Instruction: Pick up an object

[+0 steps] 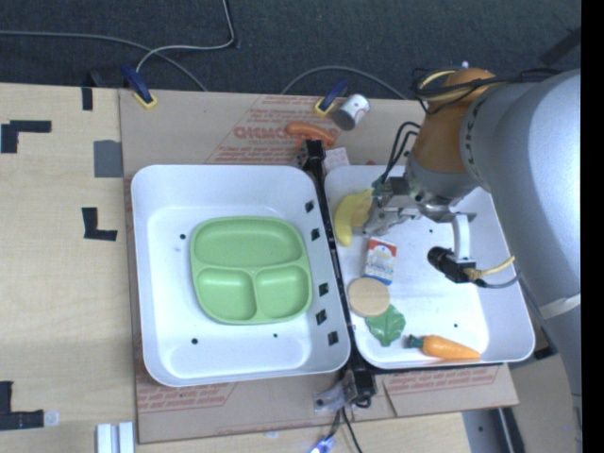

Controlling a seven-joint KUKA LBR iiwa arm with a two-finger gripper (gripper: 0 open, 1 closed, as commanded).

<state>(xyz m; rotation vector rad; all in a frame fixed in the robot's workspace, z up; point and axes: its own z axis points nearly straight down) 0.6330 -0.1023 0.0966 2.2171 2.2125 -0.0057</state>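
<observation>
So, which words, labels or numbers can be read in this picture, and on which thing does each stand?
Red print on the cardboard sheet under the bins: a line of large letters, upside down and too blurred to read.
Small carton, red and white, in the right bin: printed label, too small to read.
Nothing else bears text.

We look down from above the bench point(57, 206) at a slant — both bins point(156, 206) in frame.

I'm looking at a robotics lab: a pale worktop point(57, 281) marked with black tape point(94, 225), cardboard point(217, 130) clamped down by blue clips point(139, 87), loose cables point(189, 36) across dark carpet point(377, 17), and two white bins point(156, 196).
</observation>
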